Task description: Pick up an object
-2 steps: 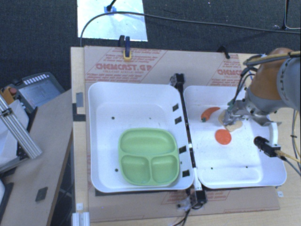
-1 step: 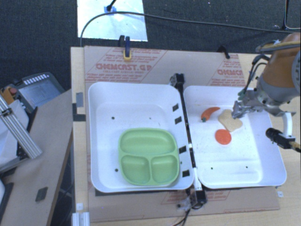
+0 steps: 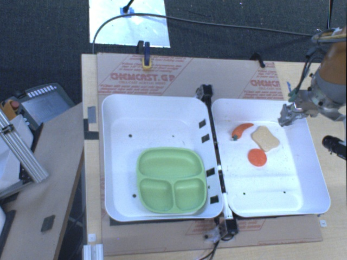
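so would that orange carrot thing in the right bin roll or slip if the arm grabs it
Likely yes. The carrot looks narrow, rounded and tapered, so it may roll or pivot when nudged. Its surface looks smooth, perhaps plastic, so it could slip. It lies close beside the tan slice, which might get bumped.

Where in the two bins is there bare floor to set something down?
Right bin: the near half is bare, below the orange disc; the far middle is crowded by the carrot, tan slice and disc. Left bin: the far half is bare, behind the green divided tray filling the near part.
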Controlling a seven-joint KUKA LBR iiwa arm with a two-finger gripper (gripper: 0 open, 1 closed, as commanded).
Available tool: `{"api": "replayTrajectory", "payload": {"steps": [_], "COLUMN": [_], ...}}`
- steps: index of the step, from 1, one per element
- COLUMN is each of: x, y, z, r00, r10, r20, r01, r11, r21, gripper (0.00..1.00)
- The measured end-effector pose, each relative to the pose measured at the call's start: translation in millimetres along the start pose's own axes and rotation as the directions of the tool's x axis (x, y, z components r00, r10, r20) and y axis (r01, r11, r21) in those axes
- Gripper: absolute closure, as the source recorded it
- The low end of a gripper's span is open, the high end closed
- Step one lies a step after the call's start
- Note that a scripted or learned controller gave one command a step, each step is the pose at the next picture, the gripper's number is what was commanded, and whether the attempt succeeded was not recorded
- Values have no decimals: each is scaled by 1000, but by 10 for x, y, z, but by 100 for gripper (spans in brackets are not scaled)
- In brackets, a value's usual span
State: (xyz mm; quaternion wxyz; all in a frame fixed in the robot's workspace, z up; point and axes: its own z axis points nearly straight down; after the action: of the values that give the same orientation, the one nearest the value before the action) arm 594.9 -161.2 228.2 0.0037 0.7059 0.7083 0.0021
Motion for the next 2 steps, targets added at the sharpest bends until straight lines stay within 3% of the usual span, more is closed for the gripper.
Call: {"api": "replayTrajectory", "payload": {"steps": [1,2], "x": [-5,476], "y": [21,-6], "z": [-547,-416], "r00": [1000,1000], "r10": [-2,-5], "r20": [0,-3], "r01": [2,5], "r11": [1000,1000], "r21": [0,7], "gripper": [100,100]}}
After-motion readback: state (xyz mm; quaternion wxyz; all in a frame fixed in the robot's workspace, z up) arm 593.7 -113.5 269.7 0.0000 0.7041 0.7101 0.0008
